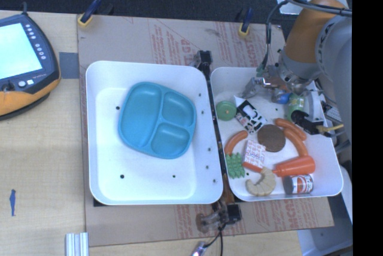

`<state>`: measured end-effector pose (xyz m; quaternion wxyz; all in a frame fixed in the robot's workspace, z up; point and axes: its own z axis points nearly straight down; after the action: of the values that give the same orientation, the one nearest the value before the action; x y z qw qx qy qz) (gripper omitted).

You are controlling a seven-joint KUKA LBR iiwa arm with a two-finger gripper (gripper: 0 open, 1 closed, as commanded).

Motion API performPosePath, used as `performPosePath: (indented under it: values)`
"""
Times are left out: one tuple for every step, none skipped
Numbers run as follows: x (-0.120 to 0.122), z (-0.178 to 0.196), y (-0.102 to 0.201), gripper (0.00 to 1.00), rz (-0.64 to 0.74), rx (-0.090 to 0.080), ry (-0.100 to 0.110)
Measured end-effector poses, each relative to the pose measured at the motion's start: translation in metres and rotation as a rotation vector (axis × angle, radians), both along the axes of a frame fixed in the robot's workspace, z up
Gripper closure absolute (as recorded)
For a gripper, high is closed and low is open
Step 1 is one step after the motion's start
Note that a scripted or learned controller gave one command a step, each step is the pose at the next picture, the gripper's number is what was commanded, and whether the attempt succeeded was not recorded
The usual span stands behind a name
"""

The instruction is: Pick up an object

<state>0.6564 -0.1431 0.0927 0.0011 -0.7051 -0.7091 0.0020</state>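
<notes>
Jaws [258, 86] just above-right of black-and-white packet [249, 115], apart.

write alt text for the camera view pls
A grey and orange robot arm reaches from the right over the far end of the right bin, crowded with toy food. The left bin holds a blue divided plate.

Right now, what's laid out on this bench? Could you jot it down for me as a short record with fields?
Left bin: holds a blue divided plate
Right bin: holds a jumble of toy food
Items seen there: brown patty, carrot, small can, green round piece
Arm: reaches in over the right bin's far end
End effector: low over that bin; grip unclear
Beside bins: handheld screen, at left
</notes>
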Motion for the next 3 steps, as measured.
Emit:
performPosePath:
  values:
    - [-0.001,-0.001,0.033,0.00,0.001,0.002,0.006]
    - [-0.001,-0.001,0.042,0.00,0.001,0.002,0.009]
    - [-0.001,-0.001,0.046,0.00,0.001,0.003,0.010]
